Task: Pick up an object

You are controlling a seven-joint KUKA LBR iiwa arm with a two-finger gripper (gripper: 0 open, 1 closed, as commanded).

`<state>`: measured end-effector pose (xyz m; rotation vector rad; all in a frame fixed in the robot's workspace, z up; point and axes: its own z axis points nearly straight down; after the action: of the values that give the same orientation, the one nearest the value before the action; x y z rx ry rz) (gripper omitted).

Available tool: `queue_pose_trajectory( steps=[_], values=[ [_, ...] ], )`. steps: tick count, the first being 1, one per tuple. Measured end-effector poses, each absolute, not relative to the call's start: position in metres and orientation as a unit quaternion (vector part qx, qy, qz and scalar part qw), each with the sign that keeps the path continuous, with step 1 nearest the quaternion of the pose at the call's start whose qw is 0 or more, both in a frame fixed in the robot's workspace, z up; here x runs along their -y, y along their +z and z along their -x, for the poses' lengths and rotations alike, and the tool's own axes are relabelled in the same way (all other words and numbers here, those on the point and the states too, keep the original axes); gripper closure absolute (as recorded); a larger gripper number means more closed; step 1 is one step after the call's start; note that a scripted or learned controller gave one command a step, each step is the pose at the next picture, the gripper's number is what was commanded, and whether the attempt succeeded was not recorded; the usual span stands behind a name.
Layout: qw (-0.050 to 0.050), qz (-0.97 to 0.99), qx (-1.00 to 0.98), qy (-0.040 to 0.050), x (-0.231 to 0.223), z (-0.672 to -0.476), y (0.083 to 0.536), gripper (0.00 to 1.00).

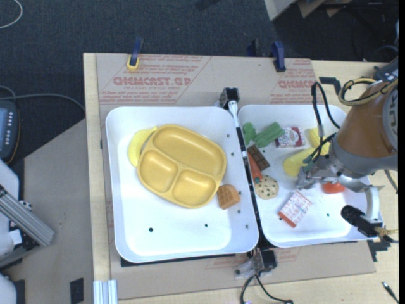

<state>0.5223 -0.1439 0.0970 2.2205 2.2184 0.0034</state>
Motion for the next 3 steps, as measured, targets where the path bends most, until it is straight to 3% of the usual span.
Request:
queue_pose_trajectory(
  steps=[2,3],
  values=[
    [0.003,-0.707,-0.707,0.0016,0.142,-0.531,0.201,1.0],
    [0.003,-0.707,-0.708,0.0012,0.142,-0.532,0.227,1.0]
  ],
)
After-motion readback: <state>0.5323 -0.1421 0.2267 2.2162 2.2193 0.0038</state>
